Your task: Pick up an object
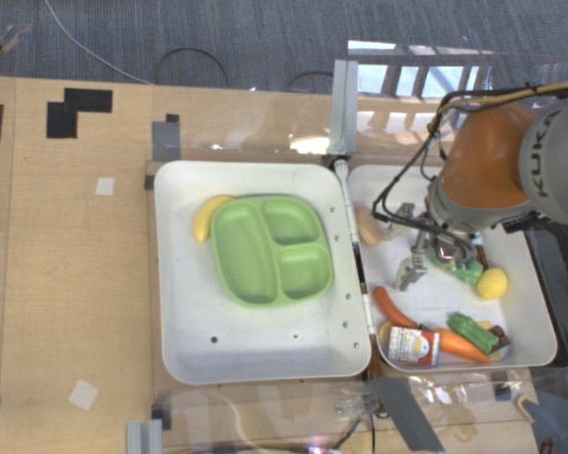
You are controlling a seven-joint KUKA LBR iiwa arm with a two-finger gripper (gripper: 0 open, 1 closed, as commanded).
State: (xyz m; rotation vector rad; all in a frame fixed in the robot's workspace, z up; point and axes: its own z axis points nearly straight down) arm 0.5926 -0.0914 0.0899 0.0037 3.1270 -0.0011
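Arm (511,159) reaching in from three o'clock, gripper (426,265) low inside the right bin (540,348), near its middle. Cannot tell whether spread wide or pinched narrow; nothing seen held. No single target named, so candidates all around: green toy (468,272) just beside at three o'clock, lemon (492,284) a little further the same way, red sausage (394,306) at seven o'clock, and a crowded heap at five o'clock along the bin's near wall, with bottle (412,345), carrot (459,345) and green vegetable (473,330) touching or overlapping. Left bin (185,348) carrying a green divided plate (270,249) with a banana (206,216) tucked under its ten o'clock edge. Likely troubles: closing on bare floor between pieces, nudging the round lemon into a roll, or snagging the loose black cable (407,183) looping beside the wrist.
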